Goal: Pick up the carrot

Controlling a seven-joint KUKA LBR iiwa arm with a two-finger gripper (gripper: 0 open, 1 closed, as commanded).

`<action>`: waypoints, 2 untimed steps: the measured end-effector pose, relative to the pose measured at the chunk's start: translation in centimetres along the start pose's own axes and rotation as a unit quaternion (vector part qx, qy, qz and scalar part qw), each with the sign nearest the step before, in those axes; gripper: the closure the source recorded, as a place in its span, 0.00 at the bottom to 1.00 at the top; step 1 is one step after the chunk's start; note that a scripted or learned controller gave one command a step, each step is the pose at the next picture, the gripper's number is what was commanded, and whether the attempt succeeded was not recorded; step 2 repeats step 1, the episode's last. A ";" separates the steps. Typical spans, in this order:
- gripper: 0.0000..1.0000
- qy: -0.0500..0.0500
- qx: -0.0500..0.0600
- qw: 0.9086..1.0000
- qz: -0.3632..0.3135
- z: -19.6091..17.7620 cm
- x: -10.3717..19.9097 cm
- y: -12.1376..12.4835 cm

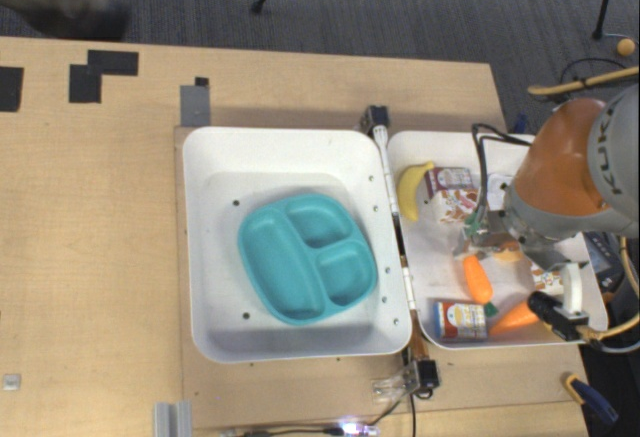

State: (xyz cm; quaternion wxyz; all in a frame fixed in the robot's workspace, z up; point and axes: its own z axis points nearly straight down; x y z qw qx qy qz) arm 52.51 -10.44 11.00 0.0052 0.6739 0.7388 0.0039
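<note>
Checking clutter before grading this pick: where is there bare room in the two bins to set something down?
The left bin has bare floor all round the teal tray, widest along its top and left. The right bin is crowded: banana, cartons and, carrot and arm. A free strip runs between the banana and the lower carton.

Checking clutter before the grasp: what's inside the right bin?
The right bin holds a banana, a small carton, two carrots, and a can. The arm covers the bin's right part, so anything under it is hidden.
</note>
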 end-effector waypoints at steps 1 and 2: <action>1.00 0.001 0.003 0.992 0.129 -11.2 5.4 0.1; 1.00 0.001 0.003 0.992 0.129 -11.2 5.4 0.1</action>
